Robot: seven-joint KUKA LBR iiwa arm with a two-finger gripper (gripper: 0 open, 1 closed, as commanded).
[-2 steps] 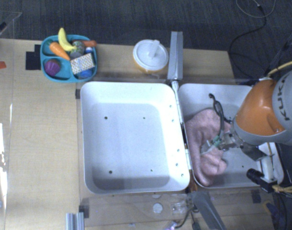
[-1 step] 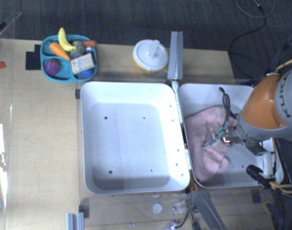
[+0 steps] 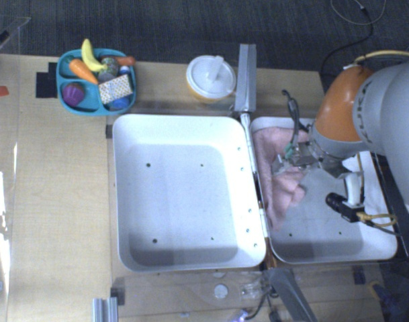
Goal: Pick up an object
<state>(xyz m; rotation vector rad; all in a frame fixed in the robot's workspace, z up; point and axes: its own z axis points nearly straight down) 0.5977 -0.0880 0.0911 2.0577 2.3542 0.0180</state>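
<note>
The pink cloth (image 3: 277, 173) lies crumpled along the left wall of the right bin (image 3: 325, 247). The gripper (image 3: 293, 158) is low over its top edge, prob. because the folds there are easy to pinch (jaw state: cannot tell).

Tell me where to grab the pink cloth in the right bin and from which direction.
Pinch the pink cloth on a raised fold near its middle, coming straight down from above. It lies crumpled and flat against the right bin's left wall, so no side edge is free; the folds are probably the only graspable ridges. The gripper is over its upper part.
</note>
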